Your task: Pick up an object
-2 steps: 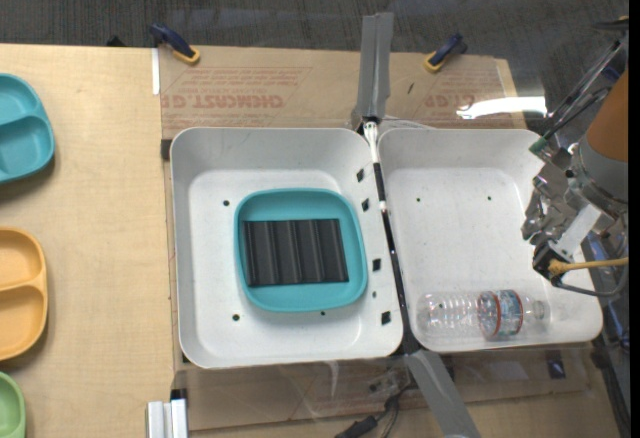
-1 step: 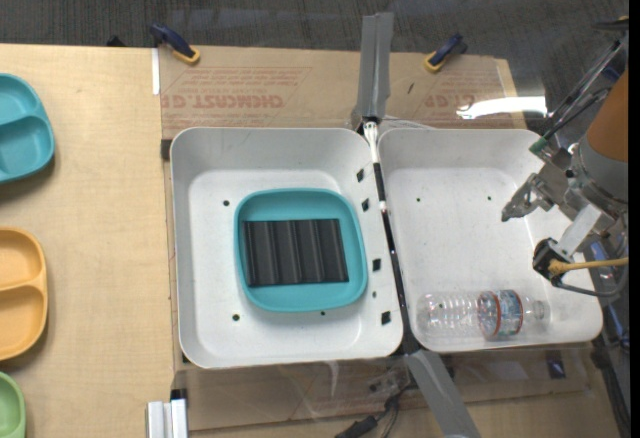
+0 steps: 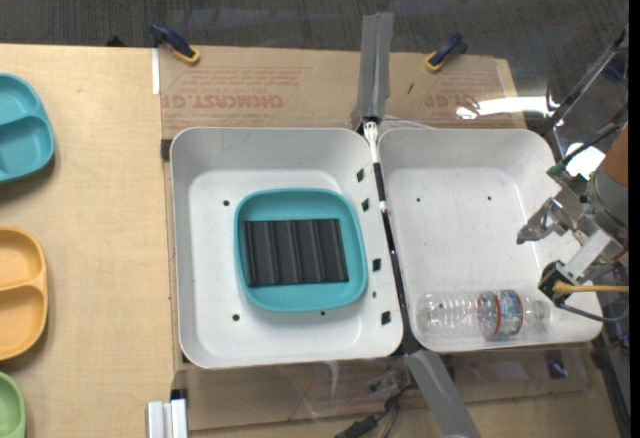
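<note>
Two white bins side by side on cardboard. Left bin holding a teal tray with a dark ribbed insert. Right bin with a clear plastic bottle lying on its side along the near wall, cap end pointing right. Gripper hanging over the right bin's far-right edge, just above and right of the bottle. Looks spread apart with nothing between the fingers, though kinda hard to read at this angle. Off to the left on the bench: teal plate, orange plate.
</note>
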Available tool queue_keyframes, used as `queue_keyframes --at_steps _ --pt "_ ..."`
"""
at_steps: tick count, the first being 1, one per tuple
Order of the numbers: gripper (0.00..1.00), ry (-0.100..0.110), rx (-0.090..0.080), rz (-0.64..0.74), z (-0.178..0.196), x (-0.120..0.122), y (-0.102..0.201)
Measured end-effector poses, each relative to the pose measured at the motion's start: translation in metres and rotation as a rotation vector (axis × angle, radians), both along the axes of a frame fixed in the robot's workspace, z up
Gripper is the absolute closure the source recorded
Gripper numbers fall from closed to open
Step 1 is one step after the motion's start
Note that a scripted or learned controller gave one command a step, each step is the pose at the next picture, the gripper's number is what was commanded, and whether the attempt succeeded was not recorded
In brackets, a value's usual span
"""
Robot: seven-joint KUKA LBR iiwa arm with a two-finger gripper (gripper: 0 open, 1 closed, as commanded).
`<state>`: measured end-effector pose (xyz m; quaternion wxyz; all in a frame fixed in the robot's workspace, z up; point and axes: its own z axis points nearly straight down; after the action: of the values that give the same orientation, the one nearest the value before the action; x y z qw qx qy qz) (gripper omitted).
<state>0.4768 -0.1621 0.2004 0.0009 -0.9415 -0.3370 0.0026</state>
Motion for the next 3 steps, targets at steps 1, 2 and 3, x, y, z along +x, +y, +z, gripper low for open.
queue_keyframes --at_steps 1,2,3 --pt "0.00 0.000 -0.001 -0.063 0.001 0.000 -0.053" --pt "0.00 -0.001 -0.001 -0.109 0.049 0.003 -0.060" --pt "0.00 -0.002 -0.003 -0.316 0.116 0.001 -0.060"
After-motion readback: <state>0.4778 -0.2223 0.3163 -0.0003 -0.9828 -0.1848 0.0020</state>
